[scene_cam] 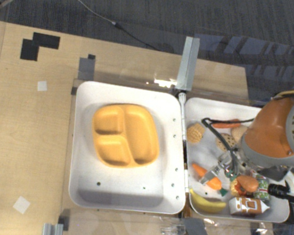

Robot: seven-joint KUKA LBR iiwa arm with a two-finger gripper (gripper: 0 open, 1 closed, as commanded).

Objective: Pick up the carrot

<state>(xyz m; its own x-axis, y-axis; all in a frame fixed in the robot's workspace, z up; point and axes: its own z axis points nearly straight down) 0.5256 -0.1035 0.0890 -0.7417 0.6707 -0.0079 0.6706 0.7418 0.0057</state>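
Metal jaws [218, 171] hover just beside the tapered orange carrot [205, 176] in the right white bin [212, 111]; whether they are spread cannot be told.

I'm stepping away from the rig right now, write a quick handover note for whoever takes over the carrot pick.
End effector: down in the right bin, right beside the carrot; I cannot tell from this view whether it has closed on anything.
Carrot: lying on the right bin's floor near its left wall, just above the banana. A burger and a small carton sit close on its right.
Left bin: holds the yellow divided tray.
Done: the arm has reached the carrot.
Left: confirm the grasp, then lift the carrot out of the clutter.
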